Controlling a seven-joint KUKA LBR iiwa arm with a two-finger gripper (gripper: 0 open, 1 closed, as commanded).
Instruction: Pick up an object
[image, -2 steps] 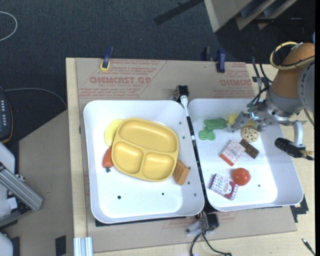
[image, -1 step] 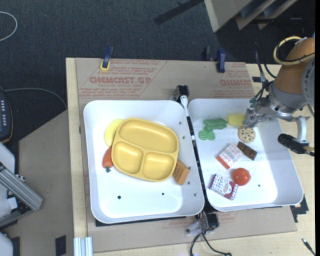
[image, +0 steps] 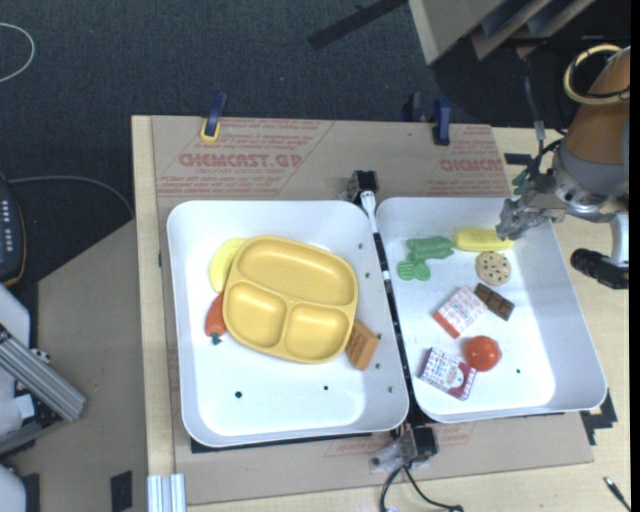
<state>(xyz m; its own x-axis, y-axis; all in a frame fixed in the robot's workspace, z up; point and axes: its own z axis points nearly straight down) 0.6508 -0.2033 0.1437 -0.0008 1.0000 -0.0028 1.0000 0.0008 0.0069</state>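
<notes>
My gripper (image: 510, 228) reaches in from the right and hangs low over the far part of the right bin (image: 560, 300). Its tip sits right at the yellow banana-like piece (image: 480, 239). Near it lie a green toy (image: 425, 254), a round cookie (image: 492, 267), a brown chocolate bar (image: 494, 301), a red-and-white packet (image: 458, 310), a red tomato (image: 482, 352) and a small purple-red carton (image: 445, 372).
The left bin (image: 200, 390) holds a yellow divided plate (image: 288, 297), a yellow piece (image: 224, 262) and a red-orange carrot (image: 215, 318) at its left side, and a brown wafer (image: 362, 346) at its right. Clamps (image: 211, 127) pin the cardboard at the back.
</notes>
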